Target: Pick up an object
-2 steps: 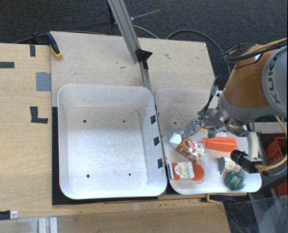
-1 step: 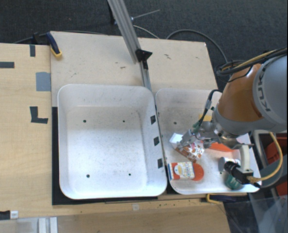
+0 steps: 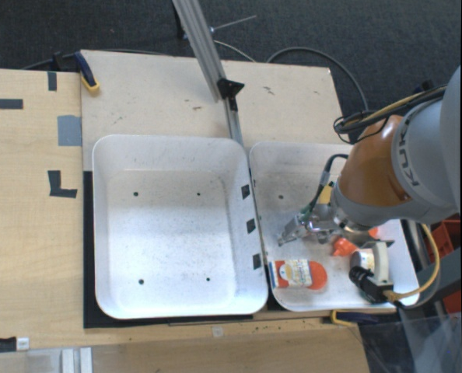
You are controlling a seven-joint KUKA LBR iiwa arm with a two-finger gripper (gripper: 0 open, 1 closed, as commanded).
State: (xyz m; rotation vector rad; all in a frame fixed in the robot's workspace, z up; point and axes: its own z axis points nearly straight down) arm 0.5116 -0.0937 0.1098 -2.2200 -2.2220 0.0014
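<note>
Arm reaching into the right of 2 white bins from the right side of the view.

The gripper [image 3: 297, 230] sits low over the floor of the right bin [image 3: 281, 177], its metal fingers pointing toward the bin's left wall; whether the jaws are wide or narrow cannot be told, and nothing is seen between them. An orange-and-white packet [image 3: 299, 274] lies near the bin's front edge, just below the gripper. A small orange piece [image 3: 342, 247] lies beside the wrist. The left bin [image 3: 106, 208] stands alongside.
</note>
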